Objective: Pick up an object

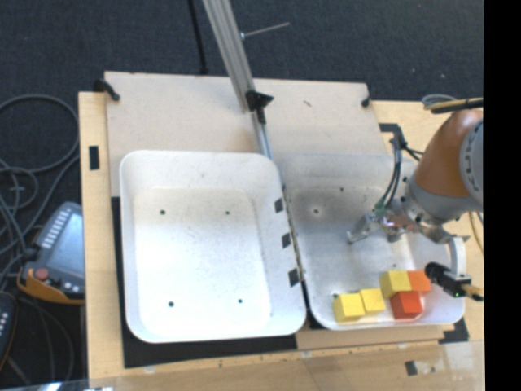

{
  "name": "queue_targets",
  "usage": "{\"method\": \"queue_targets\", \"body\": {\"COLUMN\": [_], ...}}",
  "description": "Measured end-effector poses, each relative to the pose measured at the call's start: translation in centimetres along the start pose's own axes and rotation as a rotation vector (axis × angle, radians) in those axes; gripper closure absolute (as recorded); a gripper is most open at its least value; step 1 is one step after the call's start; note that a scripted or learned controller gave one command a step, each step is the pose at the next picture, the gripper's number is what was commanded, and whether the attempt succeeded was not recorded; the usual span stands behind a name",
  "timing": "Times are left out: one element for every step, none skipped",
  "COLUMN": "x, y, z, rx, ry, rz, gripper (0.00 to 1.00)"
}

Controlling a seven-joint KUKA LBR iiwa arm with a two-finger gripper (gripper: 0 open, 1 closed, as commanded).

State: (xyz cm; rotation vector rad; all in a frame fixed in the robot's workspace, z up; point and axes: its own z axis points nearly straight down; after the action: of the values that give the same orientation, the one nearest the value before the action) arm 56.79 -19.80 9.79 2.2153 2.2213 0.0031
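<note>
1. The landmark here is the right bin (342, 194), the one nearer the arm (452, 165). All the blocks lie in its near corner, bunched against the front wall.
2. In that bunch are three yellow blocks: one (350, 306) furthest toward the left bin (199, 243), a second (372, 300) touching it, and a third (397, 282) a little further back. Two orange blocks (407, 304) sit at the arm's end of the bunch, touching the third yellow one.
3. The gripper (383, 225) is low over the middle of the right bin's floor, well apart from the bunch and further back than it. A thin grey piece sticks out from it toward the left bin. Whether its grip is released or clenched cannot be told at this size.
4. Nothing can be seen held at the gripper, and every block rests on the bin floor, so I judge the pick as not yet done.
5. What seems left: bring the gripper over one block, most likely the back yellow one since it is nearest, close on it and lift.
</note>
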Motion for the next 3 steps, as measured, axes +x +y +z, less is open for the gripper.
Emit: {"method": "queue_targets", "body": {"x": [-1.4, -1.4, -1.4], "y": [-6.4, -6.1, -6.1], "z": [-0.1, -1.2, -1.1], "rx": [0.001, -0.005, -0.005], "ry": [-0.001, -0.003, -0.002], "rz": [0.006, 0.008, 0.010], "gripper": [0.00, 1.00, 0.00]}}
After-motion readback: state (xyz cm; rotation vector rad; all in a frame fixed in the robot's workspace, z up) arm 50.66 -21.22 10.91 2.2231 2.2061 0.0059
